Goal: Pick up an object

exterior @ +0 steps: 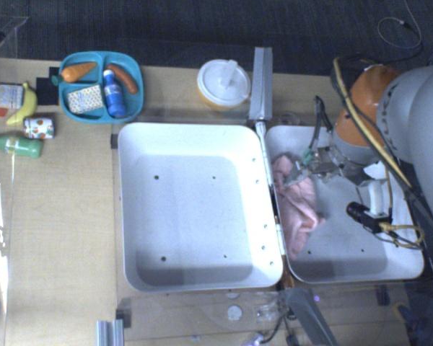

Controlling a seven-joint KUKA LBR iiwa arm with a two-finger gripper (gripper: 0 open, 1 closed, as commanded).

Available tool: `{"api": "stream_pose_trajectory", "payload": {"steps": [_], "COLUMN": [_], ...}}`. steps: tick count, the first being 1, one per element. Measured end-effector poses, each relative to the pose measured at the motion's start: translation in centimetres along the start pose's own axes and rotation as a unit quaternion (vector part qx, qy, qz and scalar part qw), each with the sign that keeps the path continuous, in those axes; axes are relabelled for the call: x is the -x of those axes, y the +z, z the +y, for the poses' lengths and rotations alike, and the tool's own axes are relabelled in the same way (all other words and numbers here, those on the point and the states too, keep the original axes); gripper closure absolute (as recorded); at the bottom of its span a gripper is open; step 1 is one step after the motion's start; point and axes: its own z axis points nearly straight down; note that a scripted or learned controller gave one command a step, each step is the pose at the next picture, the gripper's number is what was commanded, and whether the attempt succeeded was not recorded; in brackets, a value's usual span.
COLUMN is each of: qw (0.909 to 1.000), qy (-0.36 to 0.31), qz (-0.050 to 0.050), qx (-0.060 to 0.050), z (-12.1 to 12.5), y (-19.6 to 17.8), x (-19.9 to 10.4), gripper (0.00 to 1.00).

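A crumpled pink cloth (296,202) lies along the left side of the right bin (346,265), against the wall it shares with the left bin. My gripper (303,166) is low in the right bin, right at the cloth's upper end. Its fingertips sit among the pink folds, and the view does not let me tell whether any cloth is caught between them. The grey arm with its orange band reaches in from the right above the bin.
The left bin (195,207) stands beside the right one. Behind the bins are a white lidded cup (224,83) and a blue divided tray (101,85) of toy food. A banana, a small can and a green bottle lie at far left.
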Motion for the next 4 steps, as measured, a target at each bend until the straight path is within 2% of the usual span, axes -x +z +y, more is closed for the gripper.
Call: {"api": "stream_pose_trajectory", "payload": {"steps": [1, 2, 3, 4], "qw": [0.9992, 0.9970, 1.0000, 0.9999], "qy": [-0.040, -0.077, 0.009, 0.010], "qz": [0.000, 0.003, 0.003, 0.000], "qx": [0.001, -0.007, -0.001, 0.001], "z": [-6.8, -7.8, -8.9, -4.9], "y": [0.0, -4.1, 0.0, 0.0], "x": [1.0, 0.1, 2.3, -0.9], "gripper": [0.00, 0.00, 0.00, 0.00]}}
